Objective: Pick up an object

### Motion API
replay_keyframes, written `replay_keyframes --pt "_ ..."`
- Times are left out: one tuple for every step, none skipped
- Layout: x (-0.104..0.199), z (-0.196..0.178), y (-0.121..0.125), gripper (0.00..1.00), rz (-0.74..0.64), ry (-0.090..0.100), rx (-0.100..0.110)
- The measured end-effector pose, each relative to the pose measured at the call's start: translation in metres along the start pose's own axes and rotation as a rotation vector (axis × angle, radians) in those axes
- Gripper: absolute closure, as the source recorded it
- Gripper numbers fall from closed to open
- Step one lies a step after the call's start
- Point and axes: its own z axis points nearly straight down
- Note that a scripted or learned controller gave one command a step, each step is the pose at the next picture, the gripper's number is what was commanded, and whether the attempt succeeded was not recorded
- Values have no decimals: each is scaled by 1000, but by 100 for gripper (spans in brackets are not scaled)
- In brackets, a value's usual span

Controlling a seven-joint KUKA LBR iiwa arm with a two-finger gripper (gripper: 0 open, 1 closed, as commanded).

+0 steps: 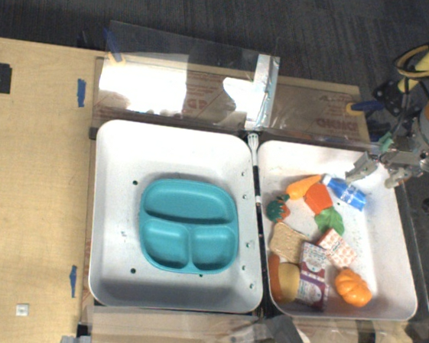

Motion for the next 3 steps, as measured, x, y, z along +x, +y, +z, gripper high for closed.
replay_keyframes --pt "58 101 -30 0 -134 -3 -7" --pt "95 101 24 0 -129 0 -5" --pt "95 91 23 100 -131 0 -1"
